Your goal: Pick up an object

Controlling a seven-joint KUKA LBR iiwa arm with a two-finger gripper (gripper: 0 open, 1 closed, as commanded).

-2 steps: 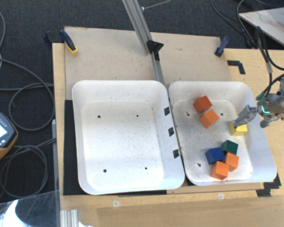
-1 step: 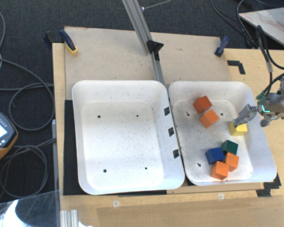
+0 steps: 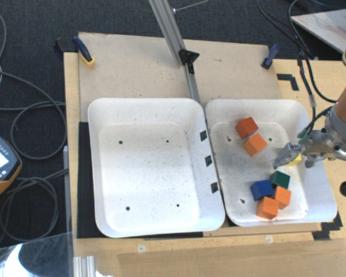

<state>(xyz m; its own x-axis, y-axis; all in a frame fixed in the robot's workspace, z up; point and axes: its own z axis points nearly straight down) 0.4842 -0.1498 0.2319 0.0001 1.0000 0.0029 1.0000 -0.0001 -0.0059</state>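
In the right bin, camera view:
Right bin (image 3: pixel 230 115): 1 of 2 shallow white bins side by side; it holds all the blocks. The left bin (image 3: pixel 104 120) sits beside it.
Upper pair: 2 orange blocks touching, 1 (image 3: pixel 246 127) nearer the far wall, the other (image 3: pixel 255 145) just below it, both turned corner-on to the bin walls.
Lower cluster: a blue block (image 3: pixel 262 189), a green block (image 3: pixel 281 180), and 2 more orange blocks (image 3: pixel 283 197) (image 3: pixel 267 208), packed against each other near the bin's front right corner.
Yellow piece (image 3: pixel 294 159): a small yellow thing right at the gripper tip, mostly hidden; I cannot tell whether it is a block or part of the tool.
Gripper (image 3: pixel 289 156): low over the right bin, just above the green block; whether its fingers are spread or pressed together, I cannot tell, and nothing is clearly pinched between them.
Arm: enters from the right, wrist (image 3: pixel 334 146) above the bin's right rim.
Handling, judged: the blocks look small, rigid and light, with flat faces that should take a pinch well; smooth sides may slip if caught on corners.
Where to grip: opposite flat faces, not edges. The upper pair has more free space around it than the cluster.
Long axis: the blocks look roughly cubic, so none stands out; face angle matters more, and each block is rotated differently.
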